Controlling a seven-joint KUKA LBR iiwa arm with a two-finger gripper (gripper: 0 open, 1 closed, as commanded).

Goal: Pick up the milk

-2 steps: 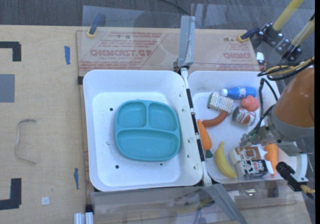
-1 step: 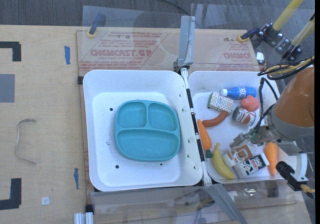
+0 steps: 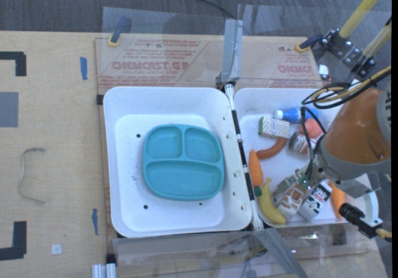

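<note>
Gripper [image 3: 306, 178]: lower right of frame, low in the right bin, just above a small carton; whether it is grasping anything cannot be told.

Left bin [image 3: 118, 146]: white, centre of frame. Holds one teal divided plate [image 3: 183, 162], three compartments, lying flat.

Right bin [image 3: 249, 109]: white, touching the left bin along a shared edge. Contents, left to right:
- carrot [image 3: 255, 170], orange, by the left wall
- banana [image 3: 268, 203], yellow, just below the carrot
- patterned packet [image 3: 274, 127], upper part
- sausage [image 3: 272, 149], reddish, below the packet
- blue-capped bottle [image 3: 288, 114], on its side, top of the bin
- brown-and-white carton [image 3: 290, 197], beside the banana
- milk [image 3: 316, 201], white carton with dark print, touching the brown carton, directly under the arm [image 3: 354, 137].
</note>
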